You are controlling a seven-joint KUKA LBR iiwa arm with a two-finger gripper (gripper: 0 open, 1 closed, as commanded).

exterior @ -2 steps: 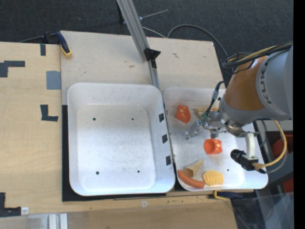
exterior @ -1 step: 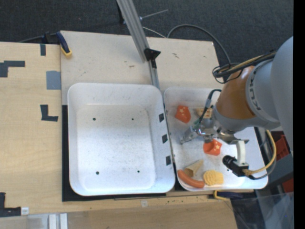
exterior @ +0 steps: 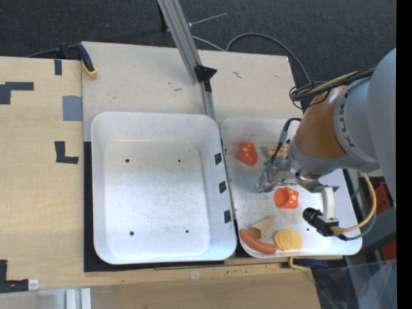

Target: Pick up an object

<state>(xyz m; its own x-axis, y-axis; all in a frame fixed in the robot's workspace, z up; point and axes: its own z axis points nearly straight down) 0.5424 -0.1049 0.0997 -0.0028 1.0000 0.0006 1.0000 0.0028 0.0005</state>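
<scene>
Camera view, landmark = right bin [exterior: 248, 131].

Gripper [exterior: 269, 180] is down inside the right bin, roughly mid-bin, just left of the orange wrist band. Fingers are dark and small against the bin floor; can't tell whether they're spread or pressed together, and nothing is visibly between them. Tip looks at or very near the bin floor, contact not resolvable.

Objects in the right bin, relative to the gripper:
- orange-red round object [exterior: 286, 198]: just beside the gripper, toward the bin's near-right side. Chunky, glossy, small pale spot on it. Close to the tool, but touching or apart I can't tell.
- red-orange block [exterior: 247, 153]: near the gripper, toward the bin's far-left side, clearly apart. Faceted, stands free on the bin floor.
- small tan piece [exterior: 277, 151]: far side of the bin, partly hidden by the wrist and cable.
- tan cone [exterior: 262, 224]: near edge of the bin, lying on its side, well apart from the gripper.
- red sausage-shaped object [exterior: 257, 242]: at the bin's near rim, just beside the cone.
- yellow ridged disc [exterior: 288, 239]: near rim, just right of the sausage.

Left bin [exterior: 103, 172]: white, speckled floor, touching the right bin along the shared edge.
</scene>
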